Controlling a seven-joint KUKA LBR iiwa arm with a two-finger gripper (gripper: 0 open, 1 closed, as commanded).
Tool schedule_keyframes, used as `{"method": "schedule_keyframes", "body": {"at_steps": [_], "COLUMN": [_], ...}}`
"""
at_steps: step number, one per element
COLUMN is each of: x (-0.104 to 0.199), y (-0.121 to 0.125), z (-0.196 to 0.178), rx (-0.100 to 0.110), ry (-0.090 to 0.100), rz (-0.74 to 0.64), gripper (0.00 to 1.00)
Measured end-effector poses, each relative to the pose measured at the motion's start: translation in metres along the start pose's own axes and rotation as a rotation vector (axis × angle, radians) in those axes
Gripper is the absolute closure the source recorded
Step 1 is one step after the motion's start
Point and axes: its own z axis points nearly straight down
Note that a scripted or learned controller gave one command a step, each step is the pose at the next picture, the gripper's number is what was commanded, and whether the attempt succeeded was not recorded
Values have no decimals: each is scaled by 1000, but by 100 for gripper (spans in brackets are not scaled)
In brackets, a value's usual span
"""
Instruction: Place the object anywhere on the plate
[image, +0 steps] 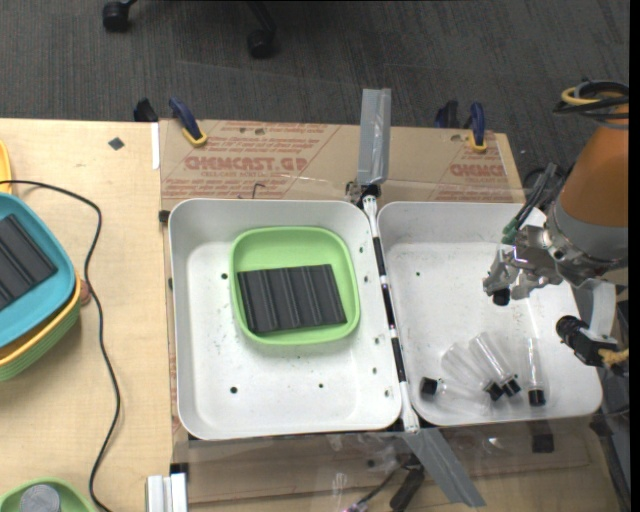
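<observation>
Tubes (487, 362) of clear plastic with black caps lie in a loose cluster at the lower right of the frame, on the floor of the right bin (430, 300) near its front wall, touching or overlapping one another; their exact number is hard to tell. One black cap (430, 386) sits at the cluster's left end. Above them, at the right edge of the frame, the gripper (503, 285) hangs over the right bin's upper part, apart from the tubes, and whether its jaws stand wide or narrow cannot be told from this slant. The arm's orange band (605, 175) shows above it. In the left bin (200, 390), mid-frame, a green plate (250, 250) carries a dark ribbed mat (293, 298). Brown cardboard (260, 160) lies beyond both bins, held by blue clamps (186, 118).
</observation>
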Motion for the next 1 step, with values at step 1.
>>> {"method": "schedule_keyframes", "body": {"at_steps": [1], "x": [0], "y": [0], "z": [0], "rx": [0], "ry": [0], "rz": [0], "gripper": [0]}}
